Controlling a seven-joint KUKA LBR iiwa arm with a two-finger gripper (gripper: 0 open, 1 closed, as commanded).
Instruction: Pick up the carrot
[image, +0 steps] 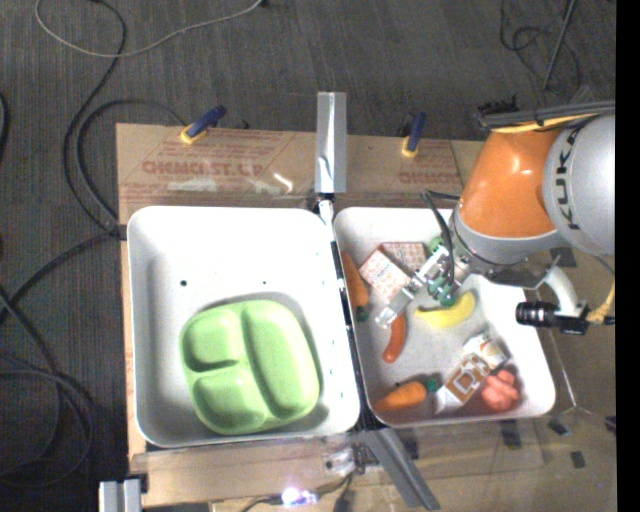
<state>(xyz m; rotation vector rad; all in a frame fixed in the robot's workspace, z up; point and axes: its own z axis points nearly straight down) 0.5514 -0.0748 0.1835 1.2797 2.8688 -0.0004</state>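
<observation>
You should bring the gripper (437, 283) toward the near edge of the right bin (540, 395) and lower it over the middle of the carrot (403, 396). The carrot is orange with a green top at its right end, lying flat beside a small box (466, 381). Whether the gripper is apart or together, I cannot tell.

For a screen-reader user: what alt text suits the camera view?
The arm's tool hovers over the right bin, above a banana, away from the carrot near the front wall. The left bin holds a green divided tray.
</observation>
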